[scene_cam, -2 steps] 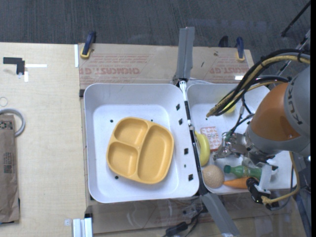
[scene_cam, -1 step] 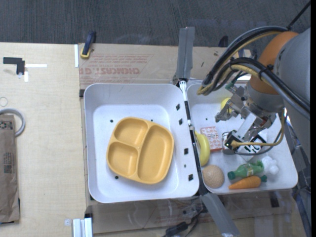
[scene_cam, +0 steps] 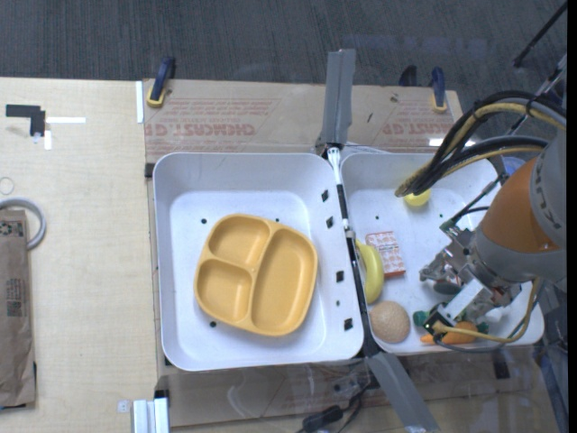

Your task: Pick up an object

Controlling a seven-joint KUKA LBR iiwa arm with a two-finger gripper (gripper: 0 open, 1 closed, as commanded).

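Gripper (scene_cam: 448,278) low in right bin (scene_cam: 397,165), front-right part; can't tell how it's set or if it has anything, view too cluttered. Nearest target prob. the carrot (scene_cam: 455,336), just in front of gripper, long axis left-right. Egg (scene_cam: 389,321) left of carrot. Banana (scene_cam: 370,271) and card (scene_cam: 386,252) left of gripper. Plate (scene_cam: 257,274) in left bin (scene_cam: 180,242).

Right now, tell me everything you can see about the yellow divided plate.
The yellow divided plate lies flat, right way up, in the left bin, roughly centred and turned at a slant. It looks like matte plastic, rounded, with three compartments: two small, one long. Nothing lies in them. It rests on the bin floor, apart from the walls.
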